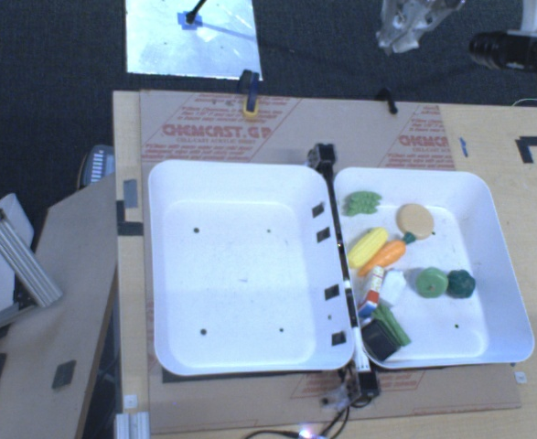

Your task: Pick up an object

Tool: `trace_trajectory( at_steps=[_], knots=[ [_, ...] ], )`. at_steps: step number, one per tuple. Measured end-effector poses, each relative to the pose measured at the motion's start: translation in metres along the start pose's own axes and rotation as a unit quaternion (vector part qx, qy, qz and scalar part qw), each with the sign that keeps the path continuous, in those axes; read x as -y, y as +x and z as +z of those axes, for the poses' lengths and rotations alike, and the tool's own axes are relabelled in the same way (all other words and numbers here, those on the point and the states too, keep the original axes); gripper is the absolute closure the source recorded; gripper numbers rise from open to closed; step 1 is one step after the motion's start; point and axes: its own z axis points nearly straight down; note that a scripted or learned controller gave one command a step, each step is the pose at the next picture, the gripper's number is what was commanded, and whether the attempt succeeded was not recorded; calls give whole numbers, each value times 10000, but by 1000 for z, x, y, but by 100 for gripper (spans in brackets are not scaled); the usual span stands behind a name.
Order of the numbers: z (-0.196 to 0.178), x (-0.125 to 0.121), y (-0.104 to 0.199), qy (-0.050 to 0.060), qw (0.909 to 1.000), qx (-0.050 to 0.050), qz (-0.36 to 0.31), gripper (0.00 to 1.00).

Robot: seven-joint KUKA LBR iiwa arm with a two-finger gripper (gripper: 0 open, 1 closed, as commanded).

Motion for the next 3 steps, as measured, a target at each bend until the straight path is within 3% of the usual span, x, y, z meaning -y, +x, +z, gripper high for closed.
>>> trace_trajectory(
  at_steps=[1,2,3],
  knots=[
    [45,17,44,112,9999,17,29,100],
    [97,31,108,120,9999,17,22,100],
    [40,57,168,72,10000,-1,17,100]
  ],
)
